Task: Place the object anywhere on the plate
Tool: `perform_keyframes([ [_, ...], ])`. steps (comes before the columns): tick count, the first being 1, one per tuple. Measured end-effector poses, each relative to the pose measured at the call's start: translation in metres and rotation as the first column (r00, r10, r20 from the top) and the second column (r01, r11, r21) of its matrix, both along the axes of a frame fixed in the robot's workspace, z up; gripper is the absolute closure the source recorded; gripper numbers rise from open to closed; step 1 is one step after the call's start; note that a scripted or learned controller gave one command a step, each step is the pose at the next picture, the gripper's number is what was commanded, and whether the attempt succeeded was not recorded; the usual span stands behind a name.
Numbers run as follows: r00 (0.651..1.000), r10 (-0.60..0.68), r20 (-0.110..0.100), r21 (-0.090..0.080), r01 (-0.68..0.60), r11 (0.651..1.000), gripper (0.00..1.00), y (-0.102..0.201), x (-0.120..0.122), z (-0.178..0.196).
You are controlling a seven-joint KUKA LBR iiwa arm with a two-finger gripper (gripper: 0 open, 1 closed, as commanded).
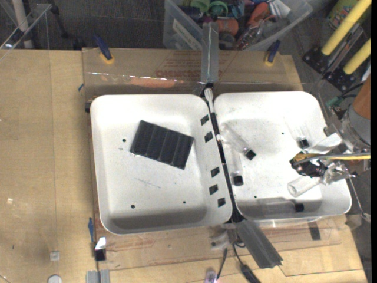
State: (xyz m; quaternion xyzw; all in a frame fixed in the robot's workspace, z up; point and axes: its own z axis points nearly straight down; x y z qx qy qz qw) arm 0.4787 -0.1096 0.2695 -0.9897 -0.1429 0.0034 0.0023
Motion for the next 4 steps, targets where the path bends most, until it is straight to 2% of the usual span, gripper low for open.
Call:
perform_keyframes([
  [1,0.996,0.092,0.005,-0.004,-0.092,0.996,1.00,0.031,0.044,0.045],
  [2,1.000,0.000,0.001,-0.001,0.000,1.000,1.00,0.032,0.068,-0.038],
  [3,0.997,-0.082,0.000,-0.002,0.082,0.997,1.00,0.043,0.073,-0.057],
  [4,0.997,-0.081,0.000,-0.001,0.081,0.997,1.00,0.061,0.079,-0.086],
])
